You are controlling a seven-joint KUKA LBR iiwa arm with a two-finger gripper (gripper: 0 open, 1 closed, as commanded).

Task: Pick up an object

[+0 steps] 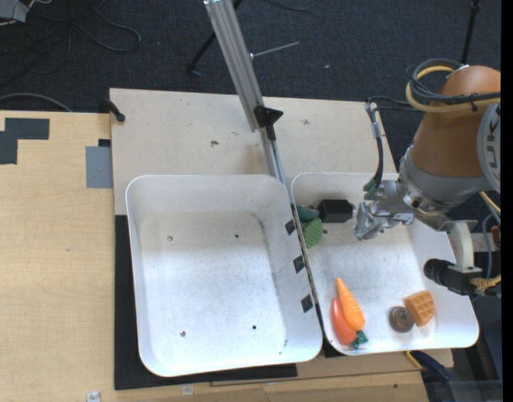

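Two white bins sat side by side on the bench. The left bin held nothing that could be made out apart from a few dark specks on its floor. The right bin held all the objects.

One carrot, orange with a small green tip, lay near the bin's near-left corner, resting against one red piece partly hidden beneath it. To the right of these, one small brown disc lay just beside one orange waffle-like block, the two touching or nearly so. At the far-left of the bin, against the divider, lay one green object, and just right of it one black block.

The single arm reached in from the right, with its gripper hanging over the far part of the right bin, just right of the black block and well apart from the carrot and the waffle block. Whether its fingers were wide or narrow could not be told, and nothing was seen between them.

One slanted metal rail rose from the divider toward the far side.
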